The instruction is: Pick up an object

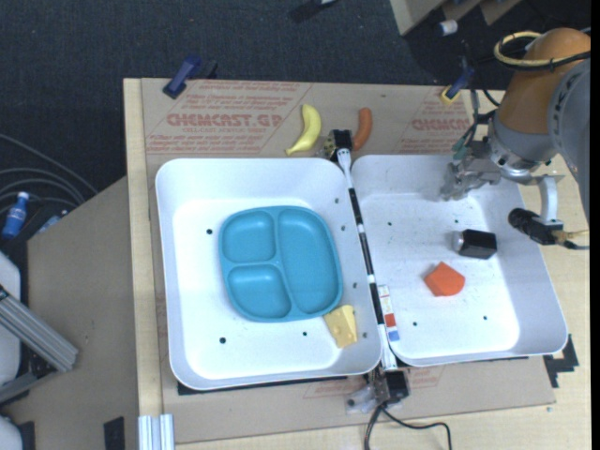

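My gripper [458,182] hangs low over the far part of the right bin [412,345], below the grey wrist and its orange band. Nothing shows between its fingers. A black block [476,243] lies in the right bin a little nearer the camera than the gripper. An orange wedge [444,279] sits just below and left of the block. In the left bin [187,279] a blue divided plate [279,262] lies in the middle, with a yellow cheese-like wedge [341,325] at its lower right corner.
A yellow banana [306,129] and an orange-brown sausage shape [362,127] lie on the board behind the bins. A blue clip [182,78] rests at the board's back left corner. Cables and a black fitting [534,225] hang at the right bin's right side.
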You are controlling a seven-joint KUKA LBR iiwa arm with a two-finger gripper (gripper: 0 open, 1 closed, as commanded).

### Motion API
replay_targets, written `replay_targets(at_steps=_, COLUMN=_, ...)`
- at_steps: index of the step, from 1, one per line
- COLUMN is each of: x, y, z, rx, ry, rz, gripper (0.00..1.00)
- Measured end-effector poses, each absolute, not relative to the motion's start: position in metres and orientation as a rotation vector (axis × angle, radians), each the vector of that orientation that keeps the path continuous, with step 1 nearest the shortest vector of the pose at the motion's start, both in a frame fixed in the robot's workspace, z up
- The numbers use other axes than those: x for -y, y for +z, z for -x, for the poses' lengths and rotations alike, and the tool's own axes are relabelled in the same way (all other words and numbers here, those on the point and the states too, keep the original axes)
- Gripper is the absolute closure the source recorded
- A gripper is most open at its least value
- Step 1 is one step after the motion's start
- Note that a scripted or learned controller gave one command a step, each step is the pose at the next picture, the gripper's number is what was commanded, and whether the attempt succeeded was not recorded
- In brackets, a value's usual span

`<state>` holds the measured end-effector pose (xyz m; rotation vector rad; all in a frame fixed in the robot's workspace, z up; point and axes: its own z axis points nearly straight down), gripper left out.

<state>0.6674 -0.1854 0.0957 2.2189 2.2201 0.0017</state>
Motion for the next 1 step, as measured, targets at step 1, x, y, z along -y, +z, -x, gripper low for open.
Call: replay_targets(at_steps=1, x=0.1854, y=0.0955, z=-0.6673, rx=-2.22, ry=0.001, rz=-2.219, gripper=0.0)
